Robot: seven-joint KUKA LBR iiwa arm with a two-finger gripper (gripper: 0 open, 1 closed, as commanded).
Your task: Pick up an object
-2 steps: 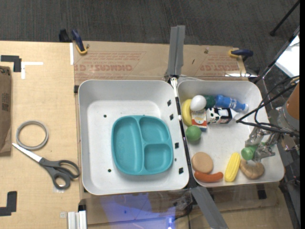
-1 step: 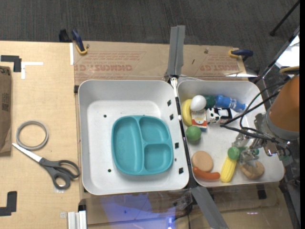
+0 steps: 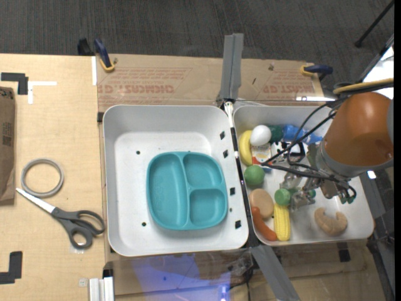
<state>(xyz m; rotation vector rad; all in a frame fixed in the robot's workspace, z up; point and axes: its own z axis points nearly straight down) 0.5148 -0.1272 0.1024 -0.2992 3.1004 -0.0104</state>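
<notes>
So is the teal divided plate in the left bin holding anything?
Empty. The teal divided plate lies flat in the left bin, all three compartments bare.

Just one fixed camera, mounted above the counter (image 3: 50, 105) and tilted down at a slant. Wide enough to catch both white bins side by side: right bin (image 3: 357, 231) directly under the end effector (image 3: 299, 192), left bin (image 3: 119, 168) well off to its left. Dark carpet along the top, beyond the end effector. Arm (image 3: 360, 133) entering from the right edge.
</notes>
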